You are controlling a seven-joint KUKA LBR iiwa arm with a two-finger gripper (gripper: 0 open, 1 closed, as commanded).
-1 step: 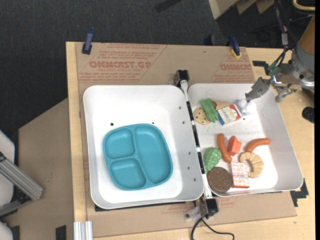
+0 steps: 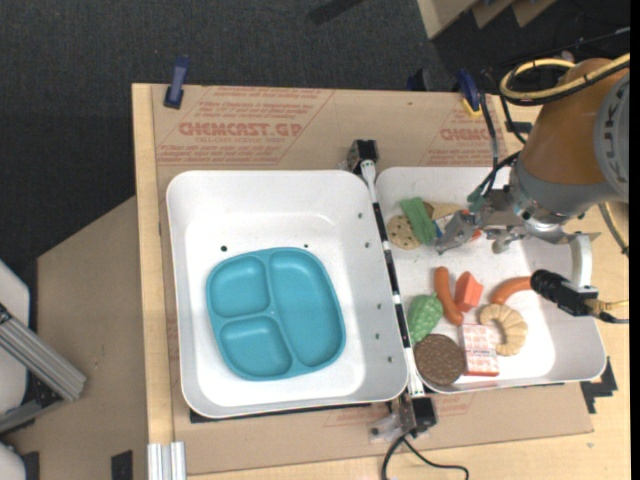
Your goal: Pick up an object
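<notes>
The arm (image 2: 575, 128) enters from the upper right of the frame and bends down over the right bin (image 2: 580, 353). Its gripper (image 2: 472, 224) sits low in the upper part of that bin, just right of a green object (image 2: 418, 218) and a tan round cracker (image 2: 402, 232). Nothing can be seen between the fingers, and whether they are spread or closed cannot be told.

The remaining objects lie lower in the same bin: an orange carrot (image 2: 447, 294), an orange-red wedge (image 2: 468, 290), a sausage (image 2: 511, 288), a green leafy piece (image 2: 424, 317), a brown round cookie (image 2: 439, 359), a pale croissant (image 2: 504, 326) and a pink-and-white packet (image 2: 479, 349).

The left bin (image 2: 190, 193) holds a teal divided tray (image 2: 275, 311), lying flat.
</notes>
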